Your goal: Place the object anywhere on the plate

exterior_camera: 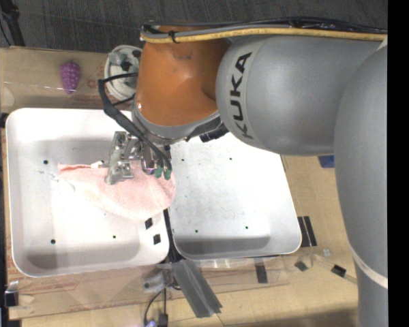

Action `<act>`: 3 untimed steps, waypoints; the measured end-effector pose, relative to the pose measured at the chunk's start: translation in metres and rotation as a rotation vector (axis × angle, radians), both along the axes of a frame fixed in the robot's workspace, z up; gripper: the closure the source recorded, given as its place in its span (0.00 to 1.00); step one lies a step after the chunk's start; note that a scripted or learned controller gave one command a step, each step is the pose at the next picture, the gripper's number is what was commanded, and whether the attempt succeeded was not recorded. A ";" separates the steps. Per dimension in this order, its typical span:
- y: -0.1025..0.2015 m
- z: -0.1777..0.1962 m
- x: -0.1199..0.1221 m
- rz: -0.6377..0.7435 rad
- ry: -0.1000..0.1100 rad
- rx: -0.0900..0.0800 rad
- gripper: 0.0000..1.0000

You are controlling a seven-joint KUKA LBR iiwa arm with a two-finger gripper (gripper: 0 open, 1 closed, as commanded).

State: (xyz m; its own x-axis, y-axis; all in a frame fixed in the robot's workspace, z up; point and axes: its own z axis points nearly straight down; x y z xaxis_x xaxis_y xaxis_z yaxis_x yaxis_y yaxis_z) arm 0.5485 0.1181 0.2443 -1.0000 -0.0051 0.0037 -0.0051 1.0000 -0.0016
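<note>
The tool [138,161] hangs left of centre frame, over the pink cloth [126,189] that lies in the left bin [27,182], draped toward the right bin [259,210]; whether it is open or closed I cannot tell. A purple object [70,75] sits on the counter [34,73], upper left.

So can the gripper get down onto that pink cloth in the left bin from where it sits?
Probably yes: the gripper hangs directly over the pink cloth in the left white bin, with nothing visible between them.
</note>
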 end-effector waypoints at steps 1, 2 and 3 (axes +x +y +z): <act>0.036 -0.004 -0.021 0.003 0.000 0.000 1.00; 0.078 -0.011 -0.050 0.004 0.000 -0.001 1.00; 0.078 -0.011 -0.050 0.003 -0.001 0.000 0.00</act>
